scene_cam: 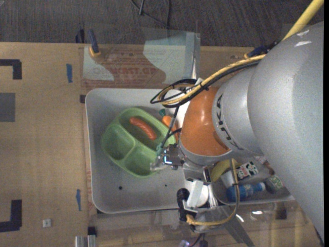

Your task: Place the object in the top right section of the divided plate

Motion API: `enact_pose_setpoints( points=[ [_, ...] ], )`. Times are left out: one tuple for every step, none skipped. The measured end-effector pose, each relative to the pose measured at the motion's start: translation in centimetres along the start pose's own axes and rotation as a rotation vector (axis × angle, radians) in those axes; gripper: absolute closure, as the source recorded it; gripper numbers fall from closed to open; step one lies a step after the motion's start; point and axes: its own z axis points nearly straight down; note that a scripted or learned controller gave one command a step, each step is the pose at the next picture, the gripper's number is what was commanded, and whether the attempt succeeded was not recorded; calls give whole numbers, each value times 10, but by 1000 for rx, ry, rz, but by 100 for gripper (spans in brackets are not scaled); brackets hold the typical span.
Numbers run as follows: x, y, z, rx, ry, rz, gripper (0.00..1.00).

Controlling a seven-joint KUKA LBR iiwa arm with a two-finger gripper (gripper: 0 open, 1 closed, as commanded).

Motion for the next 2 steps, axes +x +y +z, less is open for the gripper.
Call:
enact_pose_setpoints(
  points=[
    [-15, 68, -76, 9, -24, 521, 0],
    [-1, 65, -44, -11, -6, 519, 0]
  ],
)
